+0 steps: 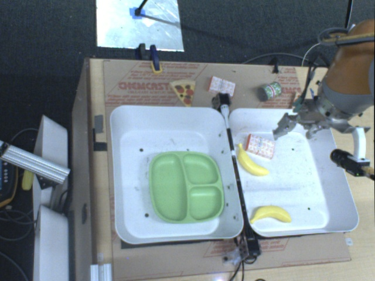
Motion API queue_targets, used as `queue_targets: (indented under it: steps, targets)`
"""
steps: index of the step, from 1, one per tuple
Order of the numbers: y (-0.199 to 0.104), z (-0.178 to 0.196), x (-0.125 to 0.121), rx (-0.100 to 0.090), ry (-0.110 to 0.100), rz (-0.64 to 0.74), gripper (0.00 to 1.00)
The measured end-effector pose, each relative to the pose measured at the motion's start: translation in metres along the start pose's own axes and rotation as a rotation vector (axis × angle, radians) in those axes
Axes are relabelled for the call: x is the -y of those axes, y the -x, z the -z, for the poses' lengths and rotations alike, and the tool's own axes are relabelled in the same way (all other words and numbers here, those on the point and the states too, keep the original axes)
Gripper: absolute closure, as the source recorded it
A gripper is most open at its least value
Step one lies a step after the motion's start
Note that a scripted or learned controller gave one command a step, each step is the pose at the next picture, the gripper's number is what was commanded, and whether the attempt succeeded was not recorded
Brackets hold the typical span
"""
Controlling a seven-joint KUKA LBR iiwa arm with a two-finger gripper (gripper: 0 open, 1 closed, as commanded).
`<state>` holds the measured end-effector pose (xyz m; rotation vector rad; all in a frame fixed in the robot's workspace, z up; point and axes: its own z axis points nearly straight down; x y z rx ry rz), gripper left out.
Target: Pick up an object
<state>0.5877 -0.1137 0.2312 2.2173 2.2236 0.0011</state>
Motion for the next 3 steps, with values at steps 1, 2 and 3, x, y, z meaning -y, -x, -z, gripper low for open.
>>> queue_targets:
  steps: [1,2,3]
  targets:
    - [-0.030,-0.129,-0.014,-0.001,0.009,0.000,0.00]
    - [-0.004,-0.145,-0.047,0.000,0.001,-0.001,0.00]
    - [-0.005,-0.134,-0.048,0.000,0.004,0.000,1.00]
